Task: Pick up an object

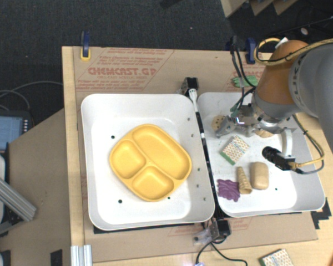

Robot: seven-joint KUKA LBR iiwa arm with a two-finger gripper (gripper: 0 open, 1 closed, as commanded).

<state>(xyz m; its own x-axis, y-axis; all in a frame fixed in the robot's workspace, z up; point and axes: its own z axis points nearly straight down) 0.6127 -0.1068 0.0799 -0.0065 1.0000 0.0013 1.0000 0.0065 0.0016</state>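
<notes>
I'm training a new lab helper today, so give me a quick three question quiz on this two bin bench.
1. True or false: the yellow divided plate lies in the left bin.
2. Which lies nearest the purple toy? A the tan block; B the ridged tan cylinder; C the checkered green-edged card.
3. Fill in: the plate has ___ compartments.

Key: 1 true; 2 B; 3 three.

yellow tray (pixel 150 160) | purple toy (pixel 228 189) | green-edged checkered pad (pixel 235 148) | white bins (pixel 94 165)
</notes>
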